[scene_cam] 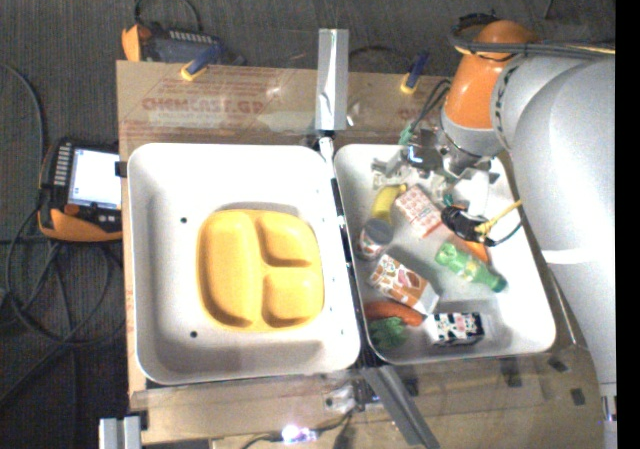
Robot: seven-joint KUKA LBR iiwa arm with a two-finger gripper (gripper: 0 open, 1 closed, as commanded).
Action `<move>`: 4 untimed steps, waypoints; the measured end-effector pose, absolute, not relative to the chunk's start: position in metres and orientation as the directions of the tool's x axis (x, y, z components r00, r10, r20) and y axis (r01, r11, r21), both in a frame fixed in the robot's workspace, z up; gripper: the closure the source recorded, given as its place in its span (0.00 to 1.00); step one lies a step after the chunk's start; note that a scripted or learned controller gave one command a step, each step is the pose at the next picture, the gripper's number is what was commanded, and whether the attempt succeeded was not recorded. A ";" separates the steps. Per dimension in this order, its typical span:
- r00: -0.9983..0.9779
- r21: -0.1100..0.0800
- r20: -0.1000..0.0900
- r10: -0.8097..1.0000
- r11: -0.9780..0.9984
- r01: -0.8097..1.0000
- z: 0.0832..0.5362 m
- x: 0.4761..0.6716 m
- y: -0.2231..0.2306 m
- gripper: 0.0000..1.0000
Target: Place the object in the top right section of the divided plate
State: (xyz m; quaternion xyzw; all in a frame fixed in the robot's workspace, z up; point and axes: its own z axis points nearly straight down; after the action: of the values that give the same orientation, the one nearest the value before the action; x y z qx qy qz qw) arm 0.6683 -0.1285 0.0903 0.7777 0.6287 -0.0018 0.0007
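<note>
Yellow moulded plastic divided plate (262, 268), glossy, rounded, three-sectioned, lying in left shallow white bin (160, 237). Right white bin (520, 332) crowded: yellow banana-shaped toy (386, 201), small printed cartons (417, 211), green plastic bottle (470, 268), orange carrot toy (392, 313). Metal two-finger gripper (425, 159) low over that bin's far end; finger spread impossible to tell.

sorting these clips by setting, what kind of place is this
Most likely a robotics lab bench: two white bins side by side, a yellow divided plate in one, toy groceries in the other, cables across the carpet.
</note>
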 end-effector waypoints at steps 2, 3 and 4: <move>0.023 0.026 -0.008 1.000 -0.023 0.999 0.106 0.588 -0.113 1.00; -0.050 0.013 -0.009 0.999 0.050 0.999 0.092 0.521 -0.211 1.00; -0.005 -0.001 0.000 1.000 0.005 1.000 0.177 0.484 -0.223 1.00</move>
State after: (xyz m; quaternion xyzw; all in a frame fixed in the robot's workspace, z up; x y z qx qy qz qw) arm 0.4842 -0.2230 0.1774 0.7053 0.7089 -0.0004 -0.0006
